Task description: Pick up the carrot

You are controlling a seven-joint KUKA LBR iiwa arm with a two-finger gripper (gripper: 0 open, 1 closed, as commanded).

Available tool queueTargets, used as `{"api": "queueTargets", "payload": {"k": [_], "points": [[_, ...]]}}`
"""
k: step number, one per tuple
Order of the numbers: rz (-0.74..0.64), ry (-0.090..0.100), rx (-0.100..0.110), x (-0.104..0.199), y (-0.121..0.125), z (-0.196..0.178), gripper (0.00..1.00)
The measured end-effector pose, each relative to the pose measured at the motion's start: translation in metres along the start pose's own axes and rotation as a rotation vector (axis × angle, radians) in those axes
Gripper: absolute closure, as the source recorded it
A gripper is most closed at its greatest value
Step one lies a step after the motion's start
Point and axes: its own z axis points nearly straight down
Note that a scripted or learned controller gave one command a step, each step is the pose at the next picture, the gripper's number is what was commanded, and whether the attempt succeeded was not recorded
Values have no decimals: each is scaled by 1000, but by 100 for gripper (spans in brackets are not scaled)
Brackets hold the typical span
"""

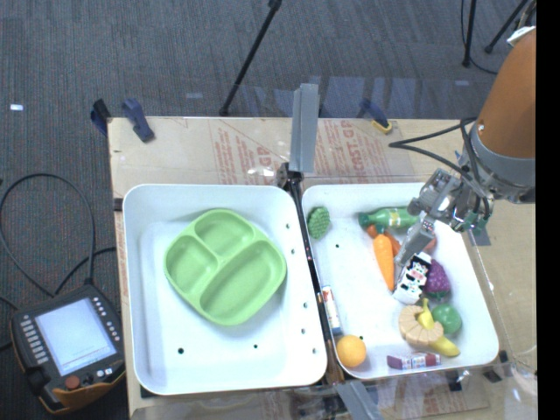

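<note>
Right bin (486,322) holds the carrot (383,261) lying loose; gripper (426,231) hovers beside it, finger state unclear, pickup not yet done.

Orange carrot (383,260), lying flat in right bin, pointed end toward the camera

The carrot (384,262) lies in the right bin (354,322) with bare white floor along its left side, so that flank gives room to come in. Its right side is crowded: the black-and-white carton (412,280) sits just beside it, with the purple grapes (435,279) beyond. At its far end the green bottle (390,219) blocks the way. The gripper (427,232) hangs over the carrot's right.
</note>
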Motion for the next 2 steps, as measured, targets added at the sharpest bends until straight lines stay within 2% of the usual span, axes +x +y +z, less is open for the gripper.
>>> {"api": "queueTargets", "payload": {"k": [1, 2], "points": [[-22, 1, 0, -30, 8, 158, 0], [31, -6, -4, -57, 8, 253, 0]]}}
